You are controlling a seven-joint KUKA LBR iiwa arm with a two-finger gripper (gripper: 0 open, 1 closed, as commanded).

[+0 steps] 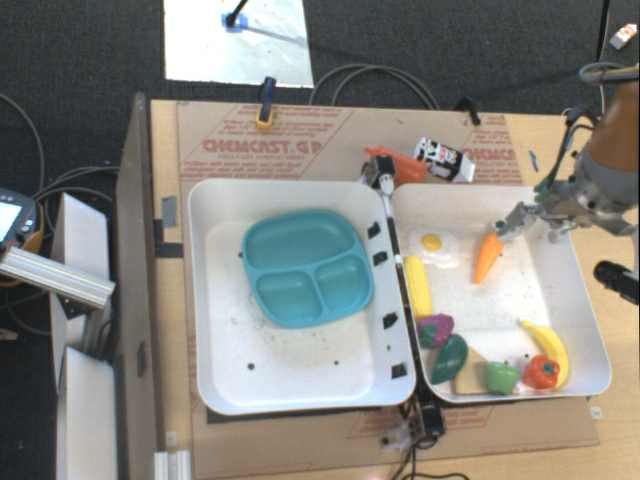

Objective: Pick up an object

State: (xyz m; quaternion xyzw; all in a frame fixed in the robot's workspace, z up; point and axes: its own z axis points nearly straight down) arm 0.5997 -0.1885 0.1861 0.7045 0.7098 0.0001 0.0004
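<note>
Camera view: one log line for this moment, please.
gripper: over right bin, beside carrot | carrot: lying in bin, not held | left bin: teal tray

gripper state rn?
Gripper: cannot be told; it sits over the right bin, just beside the carrot, nothing visibly held.

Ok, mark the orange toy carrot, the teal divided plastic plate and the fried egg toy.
orange toy carrot (487, 258): camera view, mid-body.
teal divided plastic plate (300, 236): camera view, upper compartment.
fried egg toy (431, 241): camera view, yellow yolk.
</note>
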